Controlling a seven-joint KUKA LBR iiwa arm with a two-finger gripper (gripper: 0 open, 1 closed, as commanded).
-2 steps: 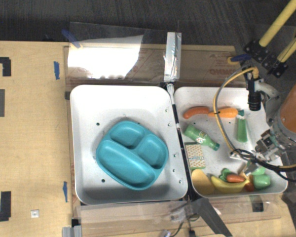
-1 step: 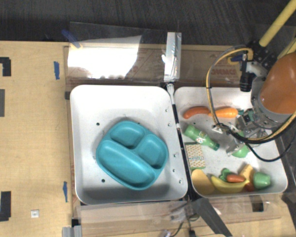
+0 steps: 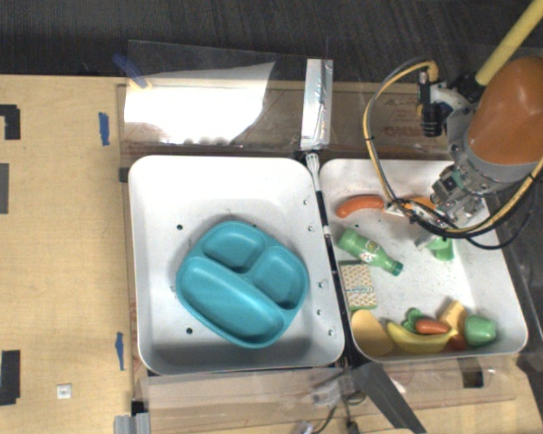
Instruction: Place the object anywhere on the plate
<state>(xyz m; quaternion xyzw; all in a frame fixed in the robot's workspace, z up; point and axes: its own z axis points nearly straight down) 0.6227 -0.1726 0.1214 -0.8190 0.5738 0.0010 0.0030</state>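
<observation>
A pale wooden table [image 3: 45, 242] carries two shallow white bins side by side. The left bin [image 3: 154, 197] holds the teal compartment plate [image 3: 242, 281], which bears nothing. The right bin [image 3: 498, 287] holds the candidates: an orange sausage-shaped piece [image 3: 358, 206], a green bottle [image 3: 369, 250], a patterned card [image 3: 358, 286] and a cluster of toy food [image 3: 430, 326] along the near edge. The end effector [image 3: 437, 227] hovers low over this bin's far right; its state cannot be determined. The pick step appears to be in hand; the next move requires securing one object, then travelling left to the plate.

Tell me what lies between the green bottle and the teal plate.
In the camera view, between the green bottle and the teal plate stand the two bins' adjoining walls, with bare white floor on either side.
</observation>
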